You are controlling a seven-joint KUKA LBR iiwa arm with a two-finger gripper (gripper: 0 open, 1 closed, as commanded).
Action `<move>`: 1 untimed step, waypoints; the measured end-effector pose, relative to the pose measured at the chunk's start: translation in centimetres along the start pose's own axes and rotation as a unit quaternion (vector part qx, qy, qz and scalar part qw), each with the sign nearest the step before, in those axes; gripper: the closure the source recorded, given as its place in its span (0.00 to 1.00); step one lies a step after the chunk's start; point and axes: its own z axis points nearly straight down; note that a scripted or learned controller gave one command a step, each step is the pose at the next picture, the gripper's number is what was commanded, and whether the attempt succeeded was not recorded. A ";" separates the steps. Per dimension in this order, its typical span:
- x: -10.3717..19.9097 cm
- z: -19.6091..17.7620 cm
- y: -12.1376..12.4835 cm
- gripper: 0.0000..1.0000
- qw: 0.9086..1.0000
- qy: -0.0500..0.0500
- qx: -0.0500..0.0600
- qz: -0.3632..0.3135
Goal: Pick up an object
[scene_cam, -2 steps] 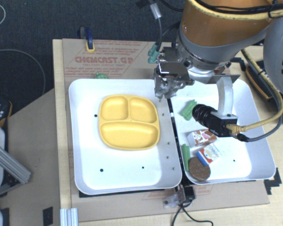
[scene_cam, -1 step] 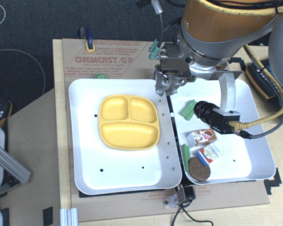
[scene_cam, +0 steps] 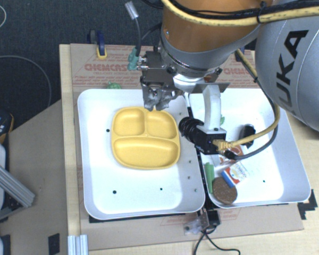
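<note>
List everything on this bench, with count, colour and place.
Shallow white bins: 2, white, side by side on the bench; left bin, right bin.
Yellow divided plastic plate: 1, yellow, three compartments, in the left bin's upper middle.
Round brown disc: 1, brown, near front corner of the right bin.
Green stick-like item: 1, green, beside the disc, by the right bin's left wall.
Small red, white and blue packet: 1, right bin, just above the disc.
Black object: 1, right bin, too unclear to identify.
Gripper: 1, grey metal, above the plate's far edge.
Arm: 1, grey with orange band.
</note>
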 end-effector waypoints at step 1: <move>-4.6 5.5 2.1 1.00 1.000 -0.002 0.003 0.006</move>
